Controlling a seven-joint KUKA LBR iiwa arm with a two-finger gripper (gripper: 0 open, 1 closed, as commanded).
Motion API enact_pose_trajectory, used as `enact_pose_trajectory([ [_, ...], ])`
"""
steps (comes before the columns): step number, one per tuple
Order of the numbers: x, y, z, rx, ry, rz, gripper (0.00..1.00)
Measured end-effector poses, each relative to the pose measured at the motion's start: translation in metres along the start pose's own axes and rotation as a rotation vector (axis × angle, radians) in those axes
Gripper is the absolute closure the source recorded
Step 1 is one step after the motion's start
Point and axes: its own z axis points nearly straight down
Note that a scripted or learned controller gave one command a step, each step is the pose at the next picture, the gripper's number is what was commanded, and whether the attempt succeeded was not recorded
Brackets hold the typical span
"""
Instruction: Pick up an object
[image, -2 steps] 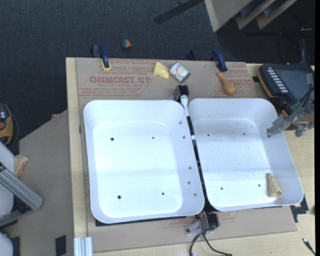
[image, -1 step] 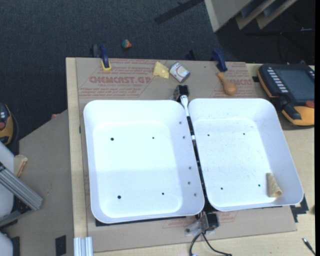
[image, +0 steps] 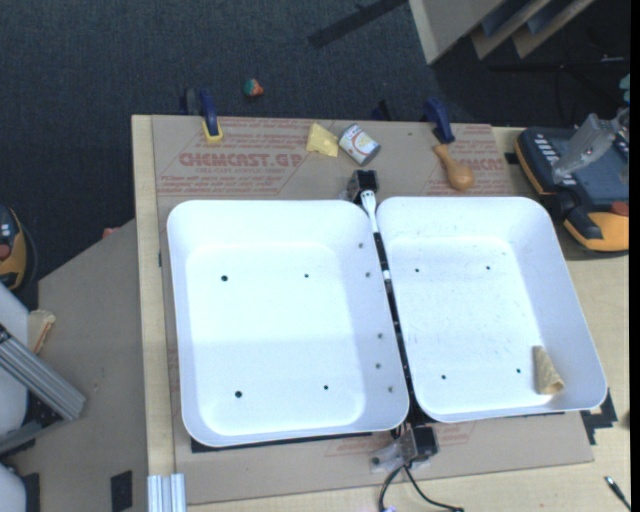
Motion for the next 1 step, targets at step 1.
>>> enact_pose_trajectory([
  [1, -0.0056, 0.0003, -0.0134, -0.009, -0.006, 0.007, 1.00],
])
